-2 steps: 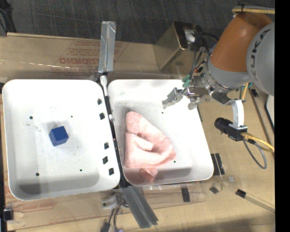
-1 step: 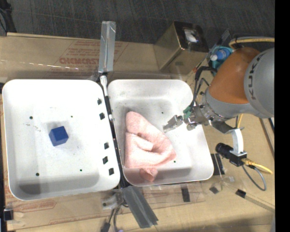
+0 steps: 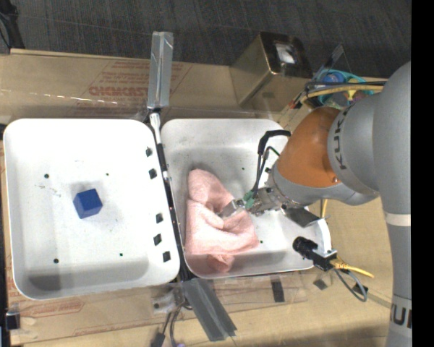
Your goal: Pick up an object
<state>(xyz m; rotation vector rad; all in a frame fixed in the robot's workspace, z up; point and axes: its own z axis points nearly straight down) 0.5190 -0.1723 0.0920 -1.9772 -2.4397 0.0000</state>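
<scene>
A crumpled pink cloth (image 3: pixel 211 221) lies bunched in the lower left part of the right bin (image 3: pixel 217 137), right of the frame's centre. A small blue cube (image 3: pixel 88 202) sits flat in the left bin (image 3: pixel 29 165).

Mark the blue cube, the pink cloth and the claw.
blue cube (image 3: pixel 87 202): camera view, middle of its top face, in the left bin.
pink cloth (image 3: pixel 206 226): camera view, centre of the crumpled fabric, in the right bin.
claw (image 3: pixel 236 204): camera view, its tip at the cloth's right edge.
</scene>
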